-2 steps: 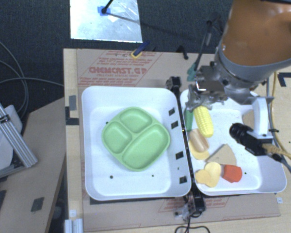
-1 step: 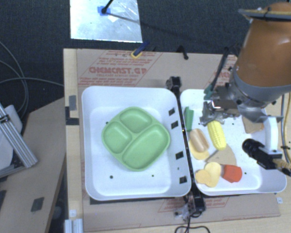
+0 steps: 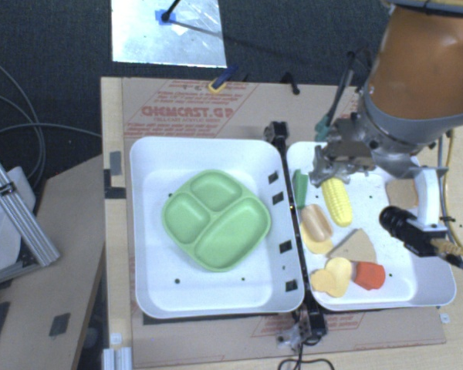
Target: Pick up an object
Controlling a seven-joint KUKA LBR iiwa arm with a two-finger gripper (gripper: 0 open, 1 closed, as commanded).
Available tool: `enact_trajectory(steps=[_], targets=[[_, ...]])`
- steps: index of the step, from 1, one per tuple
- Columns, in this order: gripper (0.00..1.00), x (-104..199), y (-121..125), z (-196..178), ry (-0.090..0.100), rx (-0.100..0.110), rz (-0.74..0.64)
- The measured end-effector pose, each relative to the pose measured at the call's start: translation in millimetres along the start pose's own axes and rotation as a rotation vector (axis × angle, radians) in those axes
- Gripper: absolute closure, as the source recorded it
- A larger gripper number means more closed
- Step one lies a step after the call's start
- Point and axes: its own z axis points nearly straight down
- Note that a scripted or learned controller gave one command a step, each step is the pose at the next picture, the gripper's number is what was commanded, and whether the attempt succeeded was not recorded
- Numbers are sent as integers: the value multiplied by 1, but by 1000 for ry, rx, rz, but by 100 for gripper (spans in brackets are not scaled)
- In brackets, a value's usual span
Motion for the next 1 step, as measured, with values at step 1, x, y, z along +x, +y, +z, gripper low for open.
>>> enact_trajectory(steps=[1], targets=[[100,15,0,37,-1,5,1]])
